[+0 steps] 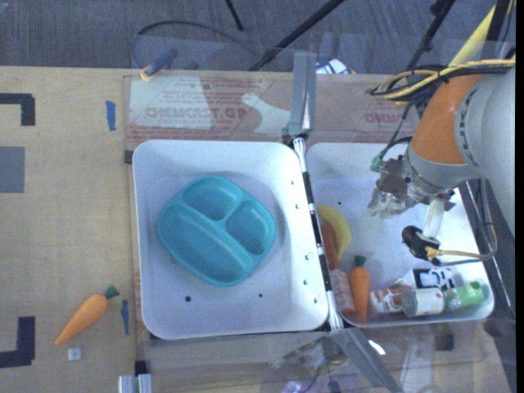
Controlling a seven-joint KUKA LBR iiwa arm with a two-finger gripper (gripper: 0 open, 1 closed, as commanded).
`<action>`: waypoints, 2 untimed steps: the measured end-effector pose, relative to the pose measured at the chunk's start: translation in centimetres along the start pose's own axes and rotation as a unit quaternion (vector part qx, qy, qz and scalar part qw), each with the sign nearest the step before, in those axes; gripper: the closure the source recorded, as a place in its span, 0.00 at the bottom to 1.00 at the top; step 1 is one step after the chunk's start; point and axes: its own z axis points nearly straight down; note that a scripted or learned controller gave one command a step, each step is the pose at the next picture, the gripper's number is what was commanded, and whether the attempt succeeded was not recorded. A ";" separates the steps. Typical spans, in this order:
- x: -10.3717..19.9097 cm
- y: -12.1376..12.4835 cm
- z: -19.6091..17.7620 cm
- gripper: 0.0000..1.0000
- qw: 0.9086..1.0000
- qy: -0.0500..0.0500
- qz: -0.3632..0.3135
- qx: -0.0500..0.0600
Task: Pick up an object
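One claw [386, 205] | grip state unclear | smooth teal divided plate [217, 229] | tapered carrot [359, 289]

Toy carrot in right bin [359, 287]: orange with a green top, lying lengthwise near the bin's left wall, leaf end pointing away from the front rim.
Banana [338, 226]: yellow, curved, against the left wall just behind the carrot.
Small bottle [430, 300]: on its side along the front wall, pale label, green end toward the right corner.
Red-orange piece [329, 244]: slim, tucked beside the banana; I can't tell what it is.
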 end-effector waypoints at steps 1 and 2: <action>0.0 0.0 0.0 0.00 1.000 0.000 0.000 0.000; 0.0 0.0 0.0 0.00 1.000 0.000 0.000 0.000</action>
